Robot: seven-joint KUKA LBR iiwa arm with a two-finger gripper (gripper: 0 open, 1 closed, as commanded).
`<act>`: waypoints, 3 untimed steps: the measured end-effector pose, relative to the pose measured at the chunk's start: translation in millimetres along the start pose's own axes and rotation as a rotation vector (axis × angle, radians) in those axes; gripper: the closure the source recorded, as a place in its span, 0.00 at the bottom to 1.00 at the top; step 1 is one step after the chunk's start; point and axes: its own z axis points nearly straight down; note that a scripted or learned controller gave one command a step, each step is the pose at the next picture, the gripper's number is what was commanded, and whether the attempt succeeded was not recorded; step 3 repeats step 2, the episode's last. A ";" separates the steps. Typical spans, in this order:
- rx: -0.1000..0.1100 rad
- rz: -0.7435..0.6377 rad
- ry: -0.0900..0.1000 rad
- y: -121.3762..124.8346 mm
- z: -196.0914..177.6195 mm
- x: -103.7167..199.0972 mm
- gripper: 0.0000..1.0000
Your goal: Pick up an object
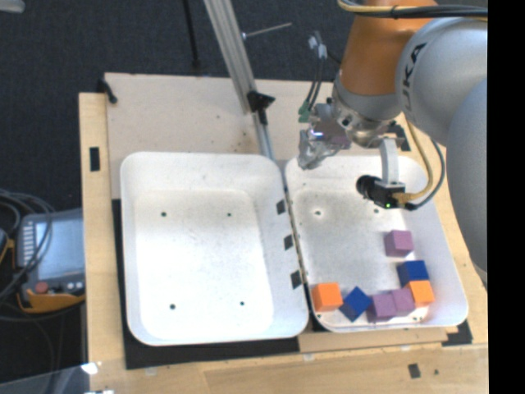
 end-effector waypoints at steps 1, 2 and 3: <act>0.003 0.001 0.000 -10.3 10.4 52.5 1.00; 0.002 0.001 -0.001 -3.7 22.1 100.9 1.00; 0.002 0.001 -0.001 -3.7 22.1 100.9 1.00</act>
